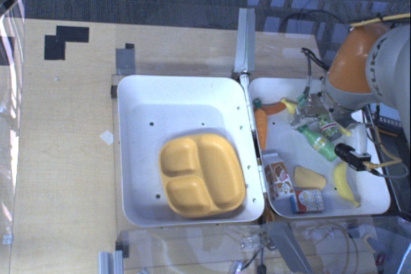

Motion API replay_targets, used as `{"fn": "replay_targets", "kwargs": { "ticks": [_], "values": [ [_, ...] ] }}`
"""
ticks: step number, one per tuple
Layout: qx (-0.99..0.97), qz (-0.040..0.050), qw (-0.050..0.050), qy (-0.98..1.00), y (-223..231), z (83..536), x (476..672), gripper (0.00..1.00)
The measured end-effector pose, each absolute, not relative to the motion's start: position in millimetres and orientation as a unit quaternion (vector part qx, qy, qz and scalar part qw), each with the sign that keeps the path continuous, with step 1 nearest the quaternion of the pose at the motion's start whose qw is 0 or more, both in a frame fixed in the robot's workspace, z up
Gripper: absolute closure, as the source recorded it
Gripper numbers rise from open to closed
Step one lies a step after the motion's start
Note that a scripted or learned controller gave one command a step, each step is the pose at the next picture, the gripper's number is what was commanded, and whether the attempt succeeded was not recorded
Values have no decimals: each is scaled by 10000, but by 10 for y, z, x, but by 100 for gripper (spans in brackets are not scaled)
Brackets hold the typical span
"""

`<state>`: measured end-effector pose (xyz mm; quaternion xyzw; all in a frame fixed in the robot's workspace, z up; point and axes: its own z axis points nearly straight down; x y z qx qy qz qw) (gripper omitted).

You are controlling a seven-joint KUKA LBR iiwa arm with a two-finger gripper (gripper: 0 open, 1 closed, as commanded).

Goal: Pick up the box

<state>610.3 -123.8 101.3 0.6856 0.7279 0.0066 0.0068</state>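
Observation:
A small brown and red box (278, 178) lies against the left wall of the right bin (379, 202), towards its front. A second small box (307, 201), red, white and blue, lies just in front of it by the front wall. My gripper (309, 110) hangs over the far part of the right bin, beyond both boxes and well apart from them. Just below it lies a green bottle (321, 138).
The right bin also holds a carrot (261, 128) along its left wall, a yellow wedge (309, 178), a banana (345, 184) at the right and a small yellow item (289, 104) at the back. A yellow compartment plate (201, 173) fills the front of the left bin (138, 106).

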Motion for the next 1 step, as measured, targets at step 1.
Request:
{"fn": "replay_targets", "kwargs": {
  "ticks": [1],
  "values": [
    [6855, 65, 67, 7280, -1238, 1013, 6103, 0]
  ]
}}
